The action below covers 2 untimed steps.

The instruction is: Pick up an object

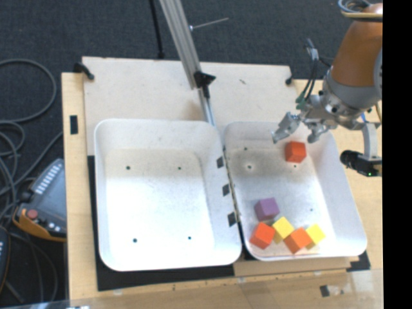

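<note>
The orange cube (295,152) lies by itself in the upper part of the right bin (340,192), resting on the bin floor, and it looks to us the likeliest thing to be picked, since the gripper (300,129) hangs just above and beside it toward the upper right of the frame. We see the two fingers spread apart with nothing between them, and they do not appear to touch the cube. So we judge the pick not yet made: the descent, the closing and the lift are all left. Lower in the same bin a cluster sits near the bottom edge: a purple cube (266,208), a red-orange block (262,235), a yellow block (283,227), another orange block (299,239) and a second yellow block (315,234), packed close together. The left bin (103,172) sits beside it on the table (141,82)
</note>
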Tool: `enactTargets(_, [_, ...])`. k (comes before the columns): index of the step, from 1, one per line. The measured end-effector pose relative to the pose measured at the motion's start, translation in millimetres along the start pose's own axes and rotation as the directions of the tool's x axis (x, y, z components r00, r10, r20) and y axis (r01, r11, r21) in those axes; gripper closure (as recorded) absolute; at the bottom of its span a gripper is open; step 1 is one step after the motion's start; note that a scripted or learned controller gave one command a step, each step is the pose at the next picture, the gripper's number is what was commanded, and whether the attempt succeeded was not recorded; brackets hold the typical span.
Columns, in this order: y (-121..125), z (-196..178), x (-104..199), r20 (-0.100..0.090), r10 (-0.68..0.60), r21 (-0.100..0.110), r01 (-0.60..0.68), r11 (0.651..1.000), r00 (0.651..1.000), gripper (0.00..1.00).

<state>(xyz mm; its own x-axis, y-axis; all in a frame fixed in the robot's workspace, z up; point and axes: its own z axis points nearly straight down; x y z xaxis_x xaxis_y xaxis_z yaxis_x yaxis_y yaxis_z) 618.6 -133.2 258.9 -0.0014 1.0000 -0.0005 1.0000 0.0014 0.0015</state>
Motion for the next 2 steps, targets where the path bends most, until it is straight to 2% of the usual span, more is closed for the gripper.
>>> enactTargets(1, [-62.1,164.1,17.4,0.001,0.003,-0.001,-0.003,1.000,1.000,0.00])
enactTargets(2, [-94.7,160.8,38.5,0.001,0.004,-0.002,-0.004,1.000,1.000,0.00])
